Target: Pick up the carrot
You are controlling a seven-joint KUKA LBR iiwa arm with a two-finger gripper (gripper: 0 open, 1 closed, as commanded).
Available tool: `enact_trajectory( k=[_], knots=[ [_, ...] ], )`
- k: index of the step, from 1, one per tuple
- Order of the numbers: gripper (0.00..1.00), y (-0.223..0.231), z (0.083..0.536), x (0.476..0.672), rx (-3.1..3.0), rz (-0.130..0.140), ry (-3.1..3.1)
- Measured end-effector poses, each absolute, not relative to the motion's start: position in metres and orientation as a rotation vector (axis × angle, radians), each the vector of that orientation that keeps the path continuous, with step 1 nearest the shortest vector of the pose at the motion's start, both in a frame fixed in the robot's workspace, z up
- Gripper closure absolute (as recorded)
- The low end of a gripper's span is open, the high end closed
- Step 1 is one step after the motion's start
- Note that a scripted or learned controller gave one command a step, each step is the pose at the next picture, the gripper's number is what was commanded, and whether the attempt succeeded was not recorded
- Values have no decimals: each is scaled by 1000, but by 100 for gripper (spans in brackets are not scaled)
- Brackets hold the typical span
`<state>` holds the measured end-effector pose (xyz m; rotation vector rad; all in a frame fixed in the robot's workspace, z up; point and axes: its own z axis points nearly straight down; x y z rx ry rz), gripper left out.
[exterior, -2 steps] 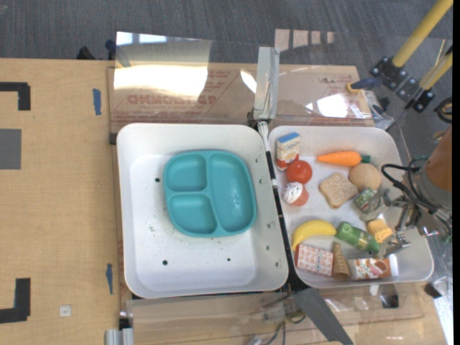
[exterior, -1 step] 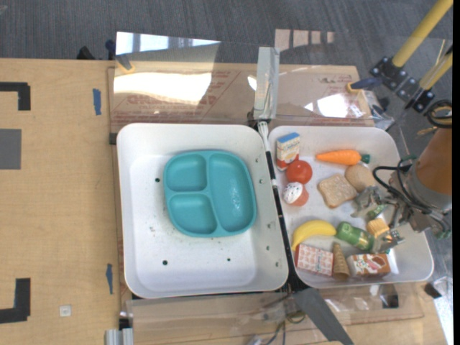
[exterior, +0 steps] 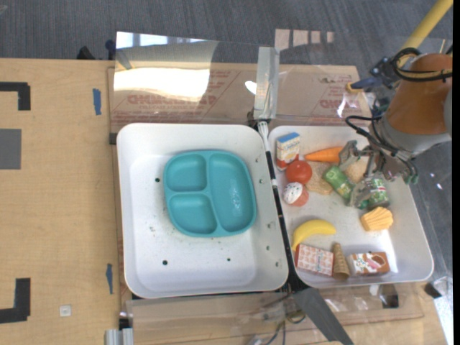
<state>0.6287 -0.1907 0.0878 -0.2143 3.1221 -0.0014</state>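
Bright, even overhead light, soft short shadows. Strong white glare on clear sheet (exterior: 169, 77) behind left bin (exterior: 136, 192), washing out print beneath. Smaller hot spot near metal divider (exterior: 266, 85). White bins near overexposed, teal tray (exterior: 210, 192) crisp. Arm (exterior: 420, 99) at right slightly soft, end effector (exterior: 377, 165) murky. Mild grain, corners dimmer

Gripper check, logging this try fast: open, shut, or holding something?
Gripper: cannot be told; it sits just right of the carrot in the right bin.
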Motion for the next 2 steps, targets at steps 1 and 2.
enact_trajectory(
  k=[1,2],
  knots=[
    [0,-178,88,658,34,-4,3186],
    [0,-199,89,552,400,-3,3108]
  ],
)
